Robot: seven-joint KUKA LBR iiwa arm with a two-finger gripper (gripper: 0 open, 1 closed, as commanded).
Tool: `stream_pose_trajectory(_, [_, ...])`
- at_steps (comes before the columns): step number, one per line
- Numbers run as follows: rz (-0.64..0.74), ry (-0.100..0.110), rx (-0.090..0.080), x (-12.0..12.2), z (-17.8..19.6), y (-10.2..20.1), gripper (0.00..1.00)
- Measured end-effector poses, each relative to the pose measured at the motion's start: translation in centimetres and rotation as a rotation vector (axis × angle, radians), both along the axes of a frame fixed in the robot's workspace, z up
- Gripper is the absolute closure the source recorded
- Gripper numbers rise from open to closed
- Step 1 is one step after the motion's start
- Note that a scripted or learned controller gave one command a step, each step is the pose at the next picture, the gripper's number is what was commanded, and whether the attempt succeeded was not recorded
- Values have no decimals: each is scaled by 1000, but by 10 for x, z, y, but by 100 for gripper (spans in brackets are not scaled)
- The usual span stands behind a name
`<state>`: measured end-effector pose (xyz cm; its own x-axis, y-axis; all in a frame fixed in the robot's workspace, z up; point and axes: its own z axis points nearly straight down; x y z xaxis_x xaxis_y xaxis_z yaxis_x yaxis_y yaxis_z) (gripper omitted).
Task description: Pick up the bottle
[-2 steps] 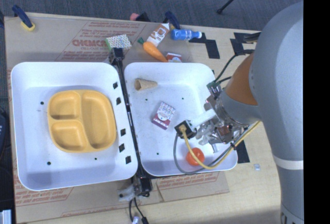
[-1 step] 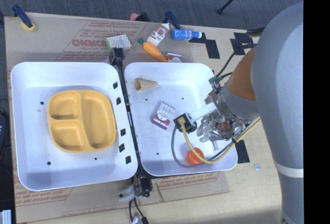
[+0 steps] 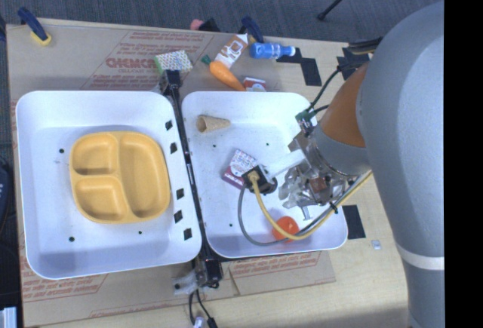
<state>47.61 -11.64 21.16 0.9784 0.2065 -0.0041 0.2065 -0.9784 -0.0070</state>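
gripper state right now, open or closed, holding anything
Gripper: cannot be told from this view. It sits over the right bin, next to the orange ball.

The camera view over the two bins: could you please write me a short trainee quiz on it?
1. True or false: the yellow plate lies in the view's left bin.
2. Where is the blue bottle? A: on the plate. B: on the bench, beyond the bins. C: beside the cone.
3. Fill in: the orange ball, close to the gripper, lies in the view's ____ bin.

Key: 1 true; 2 B; 3 right.
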Motion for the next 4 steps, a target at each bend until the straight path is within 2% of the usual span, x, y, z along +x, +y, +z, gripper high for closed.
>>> stream_pose_trajectory(1, [-1,1,-1,-1,-74,-31,100])
stream_pose_trajectory(2, [7,-2,-2,0,-14,-55,100])
stream_pose_trajectory(3, [-1,-2,-2,0,7,-16,100])
stream_pose_trajectory(4, [11,0,0,0,3,-16,100])
